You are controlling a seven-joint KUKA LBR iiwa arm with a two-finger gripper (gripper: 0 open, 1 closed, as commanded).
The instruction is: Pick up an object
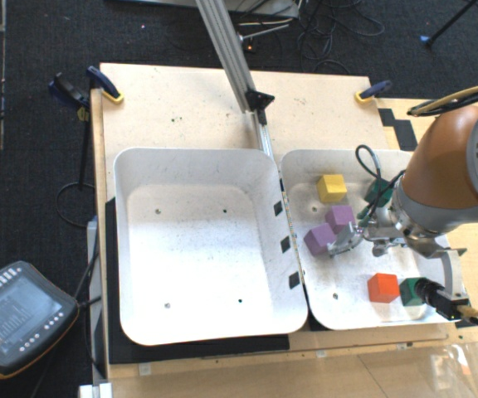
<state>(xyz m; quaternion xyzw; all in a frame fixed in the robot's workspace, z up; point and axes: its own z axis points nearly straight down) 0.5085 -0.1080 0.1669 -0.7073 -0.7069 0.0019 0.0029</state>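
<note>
I observed the two-finger gripper [344, 245] low in the right white plastic bin [351, 315], at centre right of the frame. Its fingertips sat against the two purple blocks: the lower purple cube [319, 239] at the tip and the upper purple cube [340, 217] just above it. I could not tell whether the jaws were wide, narrow, or closed on either cube; the metal fingers blurred into the blocks.

Risk assessment: the two purple cubes lay touching or nearly so. I judged that a closing stroke here could wedge one finger between them, push the lower cube toward the bin's left wall, or clamp a corner only, so the block would slip on lift.

Container contents: the right bin also held a yellow cube [333, 187] toward its upper part, an orange cube [382, 288] at lower right, and a green block [410, 291] just beside the orange one. The left white bin [131, 181] occupied the frame's centre left.
</note>
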